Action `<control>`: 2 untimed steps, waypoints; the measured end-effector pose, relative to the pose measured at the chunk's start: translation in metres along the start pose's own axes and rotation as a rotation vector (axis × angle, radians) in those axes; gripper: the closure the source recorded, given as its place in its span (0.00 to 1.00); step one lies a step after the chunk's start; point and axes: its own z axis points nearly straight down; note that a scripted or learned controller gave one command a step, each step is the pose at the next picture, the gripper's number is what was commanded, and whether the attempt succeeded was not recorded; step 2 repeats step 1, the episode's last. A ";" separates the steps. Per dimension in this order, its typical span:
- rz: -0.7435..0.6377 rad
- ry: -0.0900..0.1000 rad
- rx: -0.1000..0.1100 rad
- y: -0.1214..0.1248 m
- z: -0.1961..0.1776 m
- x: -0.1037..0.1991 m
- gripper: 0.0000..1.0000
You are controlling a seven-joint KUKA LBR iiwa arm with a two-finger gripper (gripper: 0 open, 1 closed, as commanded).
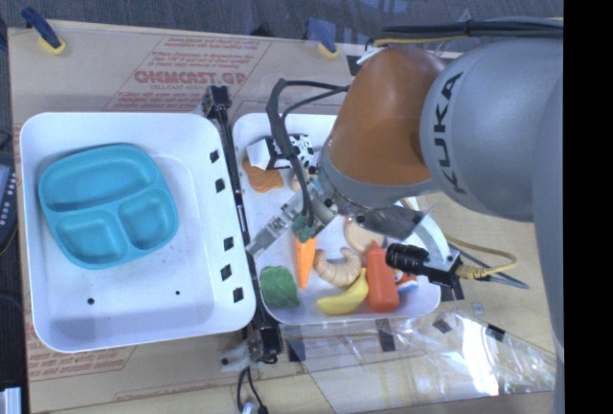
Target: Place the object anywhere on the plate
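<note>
Gripper (299, 222) down in right bin (330, 129), tips at green top of toy carrot (305, 259); whether closed on it, cannot tell. Broccoli (279, 286) just below-left, banana (345, 298) and shrimp (337, 266) beside carrot. Blue divided plate (105, 203) well left, across the divider. Advice: grip carrot squarely, lift straight before crossing.

Grey arm (479, 129) reaching in from right, orange band above wrist, gripper (292, 222) pointed low-left

Even, bright overhead light, soft shadows inside the white bins (115, 326), slightly soft focus.
</note>
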 end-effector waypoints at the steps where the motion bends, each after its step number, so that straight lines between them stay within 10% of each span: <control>1: 0.183 -0.001 0.002 -0.056 -0.006 -0.071 0.00; 2: 0.183 -0.001 0.002 -0.056 -0.006 -0.071 0.00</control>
